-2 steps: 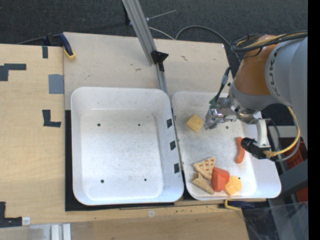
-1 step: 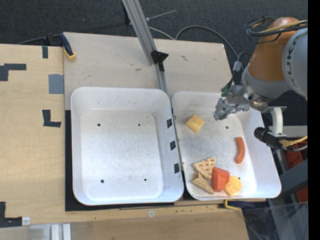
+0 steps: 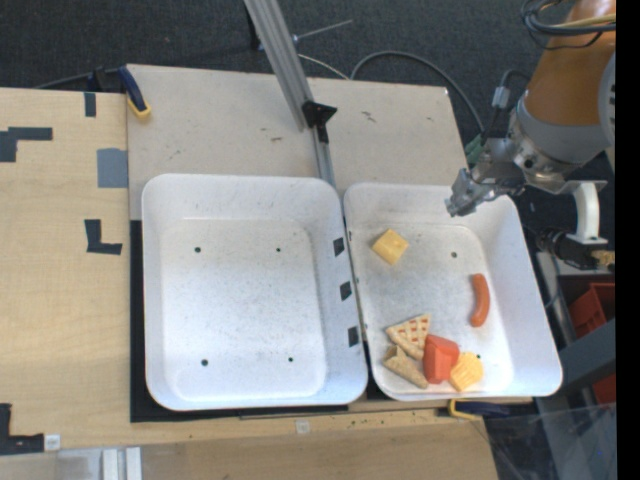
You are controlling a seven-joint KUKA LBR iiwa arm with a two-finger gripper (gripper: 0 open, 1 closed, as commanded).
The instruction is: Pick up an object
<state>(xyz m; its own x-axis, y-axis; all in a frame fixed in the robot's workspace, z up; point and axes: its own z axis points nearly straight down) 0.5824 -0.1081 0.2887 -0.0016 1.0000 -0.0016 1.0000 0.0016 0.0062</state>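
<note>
Camera view. Gripper (image 3: pixel 466 200) above far right corner of right bin (image 3: pixel 525 298); fingers' state: cannot tell. Nothing seen held. Relative to right bin: yellow cube (image 3: pixel 390 246) at upper centre; sausage (image 3: pixel 480 299) by right wall; crackers (image 3: pixel 407 348), red block (image 3: pixel 440 358), yellow piece (image 3: pixel 466 372) clustered at near edge.
</note>
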